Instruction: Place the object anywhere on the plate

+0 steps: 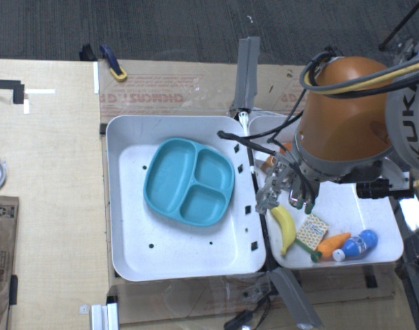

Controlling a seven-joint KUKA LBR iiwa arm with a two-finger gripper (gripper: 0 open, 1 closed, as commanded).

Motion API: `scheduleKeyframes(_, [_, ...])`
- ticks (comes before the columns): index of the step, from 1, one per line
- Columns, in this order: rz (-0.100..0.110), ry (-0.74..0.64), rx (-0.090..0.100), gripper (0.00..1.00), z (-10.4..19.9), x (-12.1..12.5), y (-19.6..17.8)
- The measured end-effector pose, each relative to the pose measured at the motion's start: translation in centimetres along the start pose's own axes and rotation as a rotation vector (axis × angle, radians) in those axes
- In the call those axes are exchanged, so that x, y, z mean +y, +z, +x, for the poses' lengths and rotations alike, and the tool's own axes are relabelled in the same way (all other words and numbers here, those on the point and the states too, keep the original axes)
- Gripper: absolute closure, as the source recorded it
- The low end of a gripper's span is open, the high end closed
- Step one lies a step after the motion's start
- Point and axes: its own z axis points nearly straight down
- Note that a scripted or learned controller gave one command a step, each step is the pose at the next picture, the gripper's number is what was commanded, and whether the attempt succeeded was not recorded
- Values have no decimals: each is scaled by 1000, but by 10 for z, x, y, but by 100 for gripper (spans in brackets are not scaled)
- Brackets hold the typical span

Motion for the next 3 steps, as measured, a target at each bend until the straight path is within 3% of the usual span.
scheduleKeyframes(1, [0,-161,0,100,6,54,60])
scheduleKeyframes(2, [-2,-269,-3,100,-41,41,27])
scheduleKeyframes(3, [-1,-324,0,100,2,67,41])
